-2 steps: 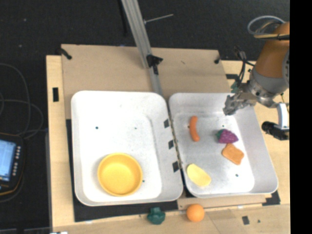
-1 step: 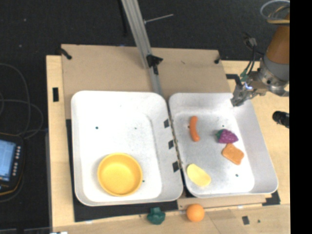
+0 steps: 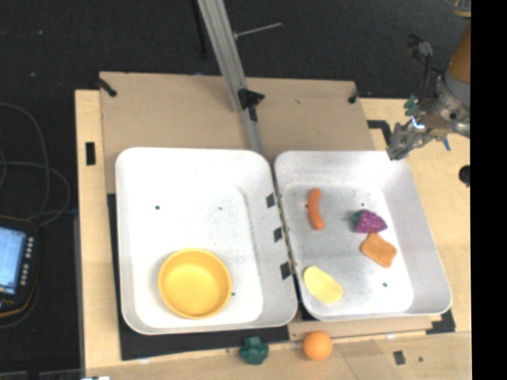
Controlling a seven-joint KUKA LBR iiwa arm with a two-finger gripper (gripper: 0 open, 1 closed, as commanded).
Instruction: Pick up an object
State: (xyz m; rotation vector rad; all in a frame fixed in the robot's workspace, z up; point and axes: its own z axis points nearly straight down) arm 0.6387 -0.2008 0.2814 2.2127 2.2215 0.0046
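Observation:
The right bin (image 3: 396, 182) holds an orange sausage-shaped piece (image 3: 316, 209), a purple bunch of grapes (image 3: 369, 222), an orange wedge (image 3: 379, 250) and a pale yellow piece (image 3: 322, 284). A yellow bowl (image 3: 194, 282) sits in the left bin (image 3: 190, 188) near its front. My gripper (image 3: 401, 142) hangs at the far right, just beyond the right bin's back right corner, above the bench. Nothing shows between its fingers.
An orange ball (image 3: 317, 345) and a dark green object (image 3: 254, 351) lie on the bench in front of the bins. A slanted metal pole (image 3: 226, 50) rises from behind the bins' shared edge. A tablet (image 3: 12, 260) sits at the far left.

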